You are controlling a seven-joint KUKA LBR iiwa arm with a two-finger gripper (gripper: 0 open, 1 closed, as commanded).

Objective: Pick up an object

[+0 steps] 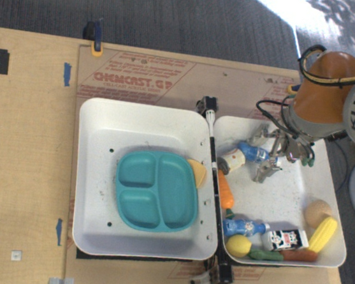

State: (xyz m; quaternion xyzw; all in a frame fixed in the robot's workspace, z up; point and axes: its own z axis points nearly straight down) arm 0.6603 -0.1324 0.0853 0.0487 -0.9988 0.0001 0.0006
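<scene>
Red "CHEMCAST GP" lettering (134,80) marks the cardboard-covered counter (26,171); the pincer (274,161), fingers spread, hovers beside a small blue-and-white bottle (243,154) lying slantwise.

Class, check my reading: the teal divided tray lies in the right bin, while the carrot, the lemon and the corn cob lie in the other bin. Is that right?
Not quite. The camera view shows the teal divided tray in the left bin, not the right one. The rest stands: the carrot, the lemon and the corn cob lie in the other bin, the right one.

Small blue-and-white bottle (245,154) lies in right bin.
</scene>
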